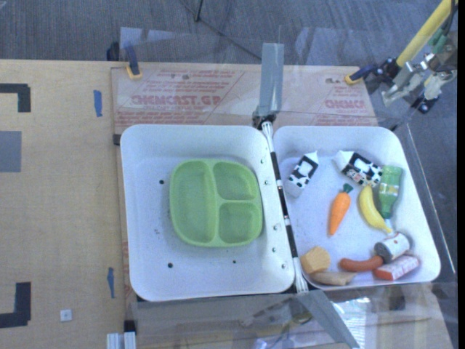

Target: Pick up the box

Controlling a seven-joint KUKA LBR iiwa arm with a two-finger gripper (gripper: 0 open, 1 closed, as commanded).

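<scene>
- Pale metal, the tool (413, 86) hangs at the top right of the view, outside both bins and beyond the far right corner of the right bin (423, 217).
- You cannot tell from this angle whether the tool is released or clenched, and nothing shows in its grasp.
- A yellow cable (430, 22) runs up and to the right from the tool.
- Your target, the red and white box (398, 268), lies flat in the near right corner of the right bin, well apart from the tool and at the opposite end of that bin.
- A white can (392, 246) with a dark end sits just beside the box, and a red sausage (360, 264) lies to the box's left.
- Between the tool and the box lie a green packet (390, 185), a banana (373, 209) and a cow-patterned carton (361, 169).
- A carrot (338, 210) lies mid-bin, with a second cow-patterned carton (301, 173) near the divider.
- The left bin (132, 195) holds a green divided plate (216, 202).
- Both bins rest on the wooden counter (58, 195).
</scene>
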